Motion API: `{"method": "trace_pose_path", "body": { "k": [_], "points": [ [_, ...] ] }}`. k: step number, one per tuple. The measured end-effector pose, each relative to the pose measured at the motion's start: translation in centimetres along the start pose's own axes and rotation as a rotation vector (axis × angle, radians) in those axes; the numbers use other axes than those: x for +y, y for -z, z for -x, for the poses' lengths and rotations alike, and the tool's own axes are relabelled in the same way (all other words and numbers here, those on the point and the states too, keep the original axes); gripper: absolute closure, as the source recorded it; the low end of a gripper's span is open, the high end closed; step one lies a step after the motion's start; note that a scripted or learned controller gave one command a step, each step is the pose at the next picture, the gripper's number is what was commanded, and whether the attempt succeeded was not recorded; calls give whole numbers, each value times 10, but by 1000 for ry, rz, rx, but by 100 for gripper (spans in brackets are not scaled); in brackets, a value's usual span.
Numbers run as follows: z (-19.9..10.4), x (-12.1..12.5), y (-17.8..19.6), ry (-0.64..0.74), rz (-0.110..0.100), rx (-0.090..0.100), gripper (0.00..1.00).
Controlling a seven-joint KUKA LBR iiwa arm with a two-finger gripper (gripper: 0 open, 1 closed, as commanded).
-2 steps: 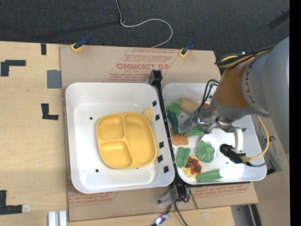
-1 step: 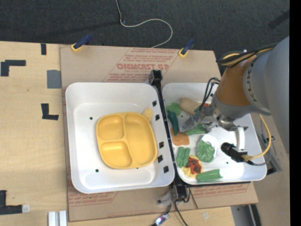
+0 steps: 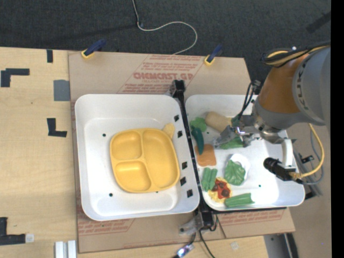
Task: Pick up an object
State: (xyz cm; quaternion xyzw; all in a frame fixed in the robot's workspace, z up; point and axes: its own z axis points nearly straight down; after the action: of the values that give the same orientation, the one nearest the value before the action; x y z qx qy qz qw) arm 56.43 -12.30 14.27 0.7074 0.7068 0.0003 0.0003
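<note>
While the gripper point(image 3: 232, 136) hangs low in the right bin point(image 3: 285, 198), a green piece point(image 3: 232, 143) lies just under its tips, long axis running toward the tray point(image 3: 144, 160), though whether the tips are clamped I cannot tell.

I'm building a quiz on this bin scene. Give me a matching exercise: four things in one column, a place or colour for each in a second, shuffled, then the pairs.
Things:
1. divided plate
2. gripper
3. blue clamp
4. white cable

Descriptions:
A. on the dark floor beyond the bench
B. above the right bin
C. yellow, in the left bin
D. on the cardboard's far edge

Pairs: 1-C, 2-B, 3-D, 4-A
</note>
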Motion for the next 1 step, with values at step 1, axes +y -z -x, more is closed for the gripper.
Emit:
{"method": "trace_pose_path", "body": {
  "k": [1],
  "points": [
    [-2,-3,62,2,2,0,100]
  ]
}}
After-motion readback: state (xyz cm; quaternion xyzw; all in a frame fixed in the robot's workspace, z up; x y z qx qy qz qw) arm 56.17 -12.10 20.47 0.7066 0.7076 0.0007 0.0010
